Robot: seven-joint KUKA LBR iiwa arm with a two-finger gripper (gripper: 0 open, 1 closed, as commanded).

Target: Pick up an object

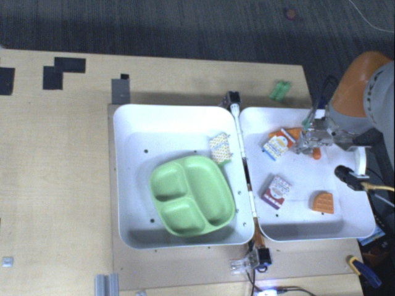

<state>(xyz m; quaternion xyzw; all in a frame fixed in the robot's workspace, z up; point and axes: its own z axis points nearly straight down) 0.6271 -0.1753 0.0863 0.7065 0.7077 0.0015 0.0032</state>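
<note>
Two white bins sit side by side on the bench (55, 184). The left bin (133, 165) holds a green divided plate (192, 195), tilted toward the near side, and a small patterned packet (220, 147) leaning by the bin's right wall, just beyond the plate's far right corner.

The right bin (345, 221) carries the loose things. The arm (364, 97) comes in from the right — grey, with its orange band up top — and the pincer (308, 142) is low over the far part of this bin. Whether the pincer is apart or together, I cannot tell; the metal parts blur together there.

Just left of the pincer lies a white and orange packet (277, 144), close beside it or touching. A small orange piece (316, 153) sits right at the pincer's near side. Nearer, well apart from the pincer, lie a dark red and white box (276, 191) and — to its right — an orange wedge-shaped piece (322, 203).

A green object (280, 90) rests on the bench beyond the right bin.
</note>
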